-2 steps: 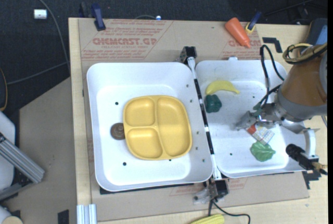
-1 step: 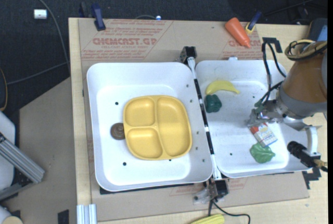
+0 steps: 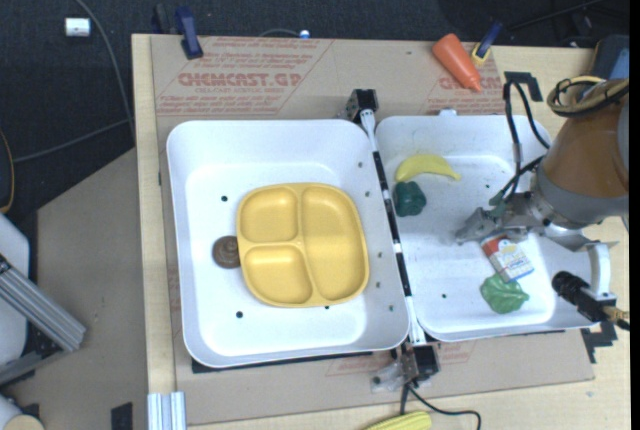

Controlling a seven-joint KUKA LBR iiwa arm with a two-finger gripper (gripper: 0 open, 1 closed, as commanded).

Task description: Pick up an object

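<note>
A bench (image 3: 100,248) holds two white bins. The right bin (image 3: 440,318) contains a banana (image 3: 428,167), a green lump (image 3: 503,294) and a small carton (image 3: 510,259). The end effector (image 3: 490,223) hovers just above the carton, apparently reaching down to grasp; its opening cannot be told.

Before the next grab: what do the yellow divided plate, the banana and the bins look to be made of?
Yellow divided plate: looks like moulded plastic, with a smooth soft sheen and rounded compartment walls. Banana: probably a plastic toy, given its even yellow, unblemished surface, though real fruit can't be ruled out. Left bin and right bin: seemingly thin formed white plastic, with glossy rounded rims and corners.
</note>
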